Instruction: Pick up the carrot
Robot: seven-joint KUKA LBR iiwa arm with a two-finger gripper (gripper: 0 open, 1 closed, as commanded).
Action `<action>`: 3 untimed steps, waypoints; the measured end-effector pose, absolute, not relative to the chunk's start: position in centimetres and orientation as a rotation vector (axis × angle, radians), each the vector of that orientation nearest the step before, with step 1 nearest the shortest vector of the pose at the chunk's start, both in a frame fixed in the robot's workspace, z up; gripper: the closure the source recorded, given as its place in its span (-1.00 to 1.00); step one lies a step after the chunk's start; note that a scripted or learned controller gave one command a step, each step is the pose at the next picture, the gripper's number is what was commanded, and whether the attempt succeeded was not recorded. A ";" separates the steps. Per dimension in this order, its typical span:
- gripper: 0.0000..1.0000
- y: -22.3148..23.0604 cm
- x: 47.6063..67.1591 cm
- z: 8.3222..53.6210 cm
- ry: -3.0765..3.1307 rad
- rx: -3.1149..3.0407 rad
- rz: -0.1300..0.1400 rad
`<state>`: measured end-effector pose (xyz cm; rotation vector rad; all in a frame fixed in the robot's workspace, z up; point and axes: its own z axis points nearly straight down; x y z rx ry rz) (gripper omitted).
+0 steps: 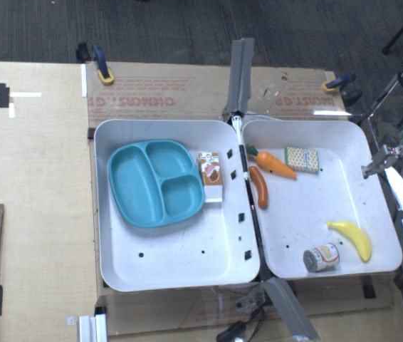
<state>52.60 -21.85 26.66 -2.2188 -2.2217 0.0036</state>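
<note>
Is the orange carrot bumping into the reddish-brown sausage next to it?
Apart. The camera view shows a thin strip of white bin floor between the orange carrot with its green top and the reddish-brown sausage just below it.

The orange carrot, green stub at its left end, lies slanted at the right bin's upper left.

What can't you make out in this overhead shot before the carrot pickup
- Gripper: camera view, at the right edge against clutter; finger state unreadable.
- Small box: print too small to read.
- Can: label too small.
- Carrot: green end sits at the bin wall; contact unclear.
</note>
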 end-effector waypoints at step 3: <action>-1.00 -10.1 63.4 8.9 -2.298 -2.107 0.031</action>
